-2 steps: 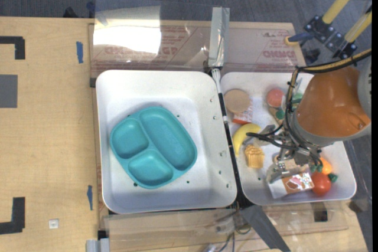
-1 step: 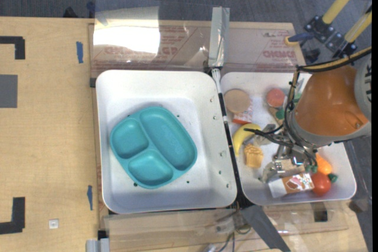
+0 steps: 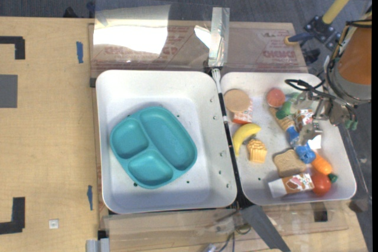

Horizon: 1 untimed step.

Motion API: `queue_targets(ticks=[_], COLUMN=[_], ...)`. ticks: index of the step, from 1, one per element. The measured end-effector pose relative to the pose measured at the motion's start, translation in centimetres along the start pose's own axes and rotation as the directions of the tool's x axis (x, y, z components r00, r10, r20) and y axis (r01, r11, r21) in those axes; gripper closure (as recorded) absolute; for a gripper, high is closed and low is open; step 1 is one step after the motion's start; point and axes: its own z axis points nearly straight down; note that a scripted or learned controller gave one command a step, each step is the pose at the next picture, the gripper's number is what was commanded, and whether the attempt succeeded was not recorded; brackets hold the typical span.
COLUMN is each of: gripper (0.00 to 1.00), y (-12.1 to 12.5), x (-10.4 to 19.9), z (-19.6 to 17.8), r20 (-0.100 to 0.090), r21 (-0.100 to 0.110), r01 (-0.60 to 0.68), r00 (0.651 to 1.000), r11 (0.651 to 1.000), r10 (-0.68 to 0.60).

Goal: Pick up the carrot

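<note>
Hand (image 3: 308, 122) hovering over right bin (image 3: 348, 189), amid toys; grip state unclear. Carrot (image 3: 322, 164) lying near bin's front right corner, beside blue toy (image 3: 305, 154). Approach step: next, shift toward carrot, descend, clamp.

Fixed overhead cam, slanted, both bins (image 3: 156, 82).

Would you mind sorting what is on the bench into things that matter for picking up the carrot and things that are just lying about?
Belongs to the job:
carrot
gripper
right bin

Just lying about:
banana
slice of bread
tomato
blue divided plate
left bin
</note>
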Motion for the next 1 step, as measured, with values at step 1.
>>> queue_targets(ticks=[1], gripper=[0.0], y=[4.69], x=[4.31], z=[6.77], r20=[-0.004], r21=[-0.004], r01=[-0.027], r00=[1.0], r11=[1.0], r10=[0.027])
